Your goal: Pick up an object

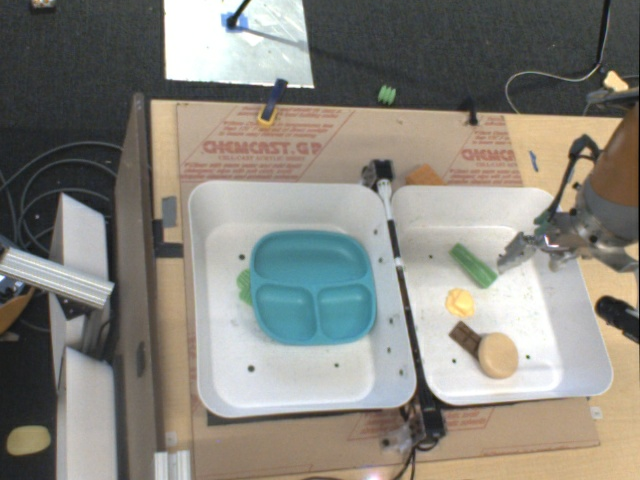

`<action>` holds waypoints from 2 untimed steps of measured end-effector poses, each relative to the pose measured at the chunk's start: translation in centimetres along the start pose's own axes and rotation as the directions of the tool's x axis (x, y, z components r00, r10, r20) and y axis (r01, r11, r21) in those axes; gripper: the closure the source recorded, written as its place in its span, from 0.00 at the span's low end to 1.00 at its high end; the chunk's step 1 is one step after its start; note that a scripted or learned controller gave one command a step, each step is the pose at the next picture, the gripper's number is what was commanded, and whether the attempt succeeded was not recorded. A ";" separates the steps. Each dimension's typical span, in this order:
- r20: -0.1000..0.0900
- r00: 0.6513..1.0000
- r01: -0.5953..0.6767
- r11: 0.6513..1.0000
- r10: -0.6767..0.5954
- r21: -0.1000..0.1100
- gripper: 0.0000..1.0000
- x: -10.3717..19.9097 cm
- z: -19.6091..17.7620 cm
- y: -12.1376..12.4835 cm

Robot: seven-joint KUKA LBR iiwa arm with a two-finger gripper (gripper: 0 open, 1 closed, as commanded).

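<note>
In the right bin (575,298) lie a green cylinder (472,265), a small yellow lump (459,301), a brown bar (463,335) and a tan round piece (498,355) that touches the bar. My gripper (520,249) hangs over the right bin's upper right part, just right of the green cylinder and apart from it. I see nothing held in it. The grey arm (612,193) reaches in from the right edge.
The left bin (215,368) holds a teal divided plate (313,286) with a green item (243,286) partly hidden under its left rim. A black divider (396,258) runs between the bins. An orange piece (425,176) lies on the cardboard behind the bins.
</note>
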State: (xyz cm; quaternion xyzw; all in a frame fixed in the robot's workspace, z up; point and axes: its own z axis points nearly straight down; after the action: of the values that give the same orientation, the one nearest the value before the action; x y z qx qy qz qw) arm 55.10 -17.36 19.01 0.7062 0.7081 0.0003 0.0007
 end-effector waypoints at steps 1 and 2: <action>0.000 1.000 0.006 1.000 -0.006 -0.002 0.00 4.4 5.2 4.8; -0.001 1.000 -0.002 1.000 0.002 0.004 0.00 3.8 10.9 4.9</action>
State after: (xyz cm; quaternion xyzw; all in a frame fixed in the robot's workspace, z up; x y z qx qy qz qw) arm 59.97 -13.58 8.15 0.7067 0.7075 -0.0008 -0.0009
